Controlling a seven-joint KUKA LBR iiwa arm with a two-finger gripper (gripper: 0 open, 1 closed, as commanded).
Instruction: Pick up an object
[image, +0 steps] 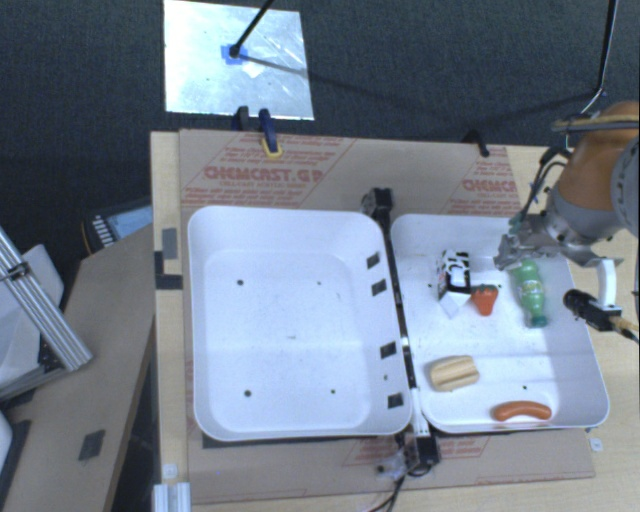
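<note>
Pick not done yet as far as I can judge, nothing visibly lifted. Left bin (215, 250) has nothing in it to go for; all candidates lie in the right bin (585, 375). Left to right there: bread roll (454, 373) near the front left, black-and-white toy (455, 272) mid-back, small orange-red piece (485, 300) just beside it, sausage (521, 410) at the front edge, green bottle (530, 293) lying flat toward the right. Gripper (522, 250) sits at the bottle's far end, touching or just above it; can't tell grip state from this angle. Bottle looks like the target; closing and lifting remain.
</note>
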